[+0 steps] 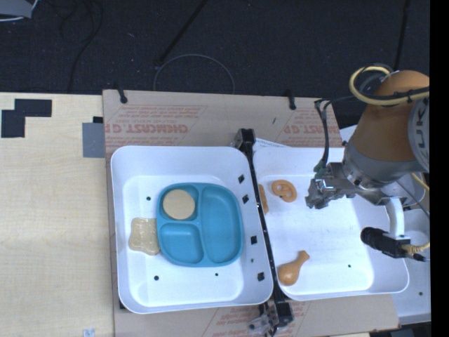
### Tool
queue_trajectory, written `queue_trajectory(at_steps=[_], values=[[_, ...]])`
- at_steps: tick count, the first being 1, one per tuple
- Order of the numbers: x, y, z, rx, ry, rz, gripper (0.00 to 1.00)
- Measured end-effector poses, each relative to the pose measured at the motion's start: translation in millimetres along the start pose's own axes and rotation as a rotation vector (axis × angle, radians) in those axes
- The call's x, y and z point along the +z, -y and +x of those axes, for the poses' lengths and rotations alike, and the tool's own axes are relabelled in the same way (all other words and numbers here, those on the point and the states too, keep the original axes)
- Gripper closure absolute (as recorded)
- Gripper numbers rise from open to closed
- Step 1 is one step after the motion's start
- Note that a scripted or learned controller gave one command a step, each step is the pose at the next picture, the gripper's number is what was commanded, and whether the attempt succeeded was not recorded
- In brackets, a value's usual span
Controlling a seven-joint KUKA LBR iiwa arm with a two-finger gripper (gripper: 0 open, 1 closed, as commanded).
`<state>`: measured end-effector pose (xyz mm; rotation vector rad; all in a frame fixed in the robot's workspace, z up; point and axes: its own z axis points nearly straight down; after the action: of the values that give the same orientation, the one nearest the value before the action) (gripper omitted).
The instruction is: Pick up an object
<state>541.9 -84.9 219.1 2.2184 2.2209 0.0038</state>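
Near the upper left of the right bin (365,276) lies a pretzel-shaped toy (284,189), orange-brown and flat on the white floor — the likeliest thing to pick, since the gripper (317,195) hangs just beside it on its right, apart from it. Whether the tool is spread or closed cannot be told from this slant; the metal parts blur together, and nothing is seen held in them.

To do the step well, I judge the gripper should shift left until it stands square over the pretzel, then drop straight down, straddling the thickest part of the loop instead of pinching at its edge. The piece is low and flat, so the tips must reach nearly to the bin floor or they will close on air. The divider between the bins sits near on the left, so the descent wants to stay clear of it.

Counting outward: the right bin holds two loose toys — the pretzel and one drumstick (292,267) near the lower left corner. A small orange sliver shows against the divider, too slight to name. The left bin (140,293) holds one blue divided tray (210,234) with one round cracker-like disc (178,204) in its upper left compartment, and one pale slice (144,235) touching the tray's left edge.
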Motion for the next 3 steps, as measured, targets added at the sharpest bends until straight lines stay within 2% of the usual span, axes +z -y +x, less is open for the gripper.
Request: queue_trajectory(at_steps=[1, 2, 3], values=[[-17.6, -0.3, -1.2, 0.000, 0.000, 0.004, 1.00], [-5.5, -4.7, 46.9, -0.002, -0.002, 0.008, 1.00], [-8.0, -23.3, 102.9, -0.004, -0.002, 0.006, 1.00]])
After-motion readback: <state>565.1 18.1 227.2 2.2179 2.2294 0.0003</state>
